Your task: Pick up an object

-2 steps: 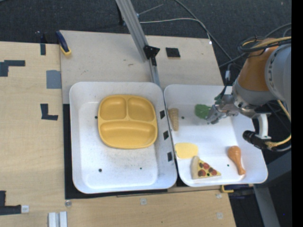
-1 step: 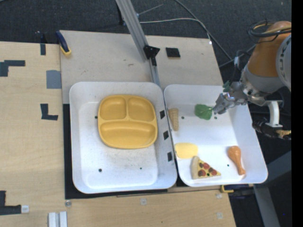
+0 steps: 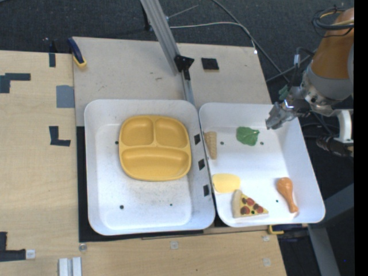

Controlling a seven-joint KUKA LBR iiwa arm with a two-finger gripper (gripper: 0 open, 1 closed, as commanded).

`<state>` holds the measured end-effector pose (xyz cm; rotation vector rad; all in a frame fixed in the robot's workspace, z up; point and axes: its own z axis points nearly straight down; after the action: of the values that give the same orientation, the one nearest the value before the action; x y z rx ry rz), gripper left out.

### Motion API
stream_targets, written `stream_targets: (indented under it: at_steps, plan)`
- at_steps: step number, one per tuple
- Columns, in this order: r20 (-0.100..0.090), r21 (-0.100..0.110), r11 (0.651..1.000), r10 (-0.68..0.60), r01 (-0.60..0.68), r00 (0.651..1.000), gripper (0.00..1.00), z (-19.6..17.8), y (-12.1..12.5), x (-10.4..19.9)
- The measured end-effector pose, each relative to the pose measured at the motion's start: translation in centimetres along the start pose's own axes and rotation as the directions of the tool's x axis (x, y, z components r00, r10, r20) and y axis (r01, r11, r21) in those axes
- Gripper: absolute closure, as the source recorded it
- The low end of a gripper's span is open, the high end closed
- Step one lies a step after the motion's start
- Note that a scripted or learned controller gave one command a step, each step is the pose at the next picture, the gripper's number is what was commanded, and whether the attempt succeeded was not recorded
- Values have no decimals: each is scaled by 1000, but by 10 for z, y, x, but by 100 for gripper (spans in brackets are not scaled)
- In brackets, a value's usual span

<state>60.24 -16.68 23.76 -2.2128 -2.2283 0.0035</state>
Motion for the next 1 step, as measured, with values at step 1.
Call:
stream_targets:
  at_steps: [1]
  plan:
    - [-2, 7, 1000, -2, 2, 1000, 100, 17, -11, 53]
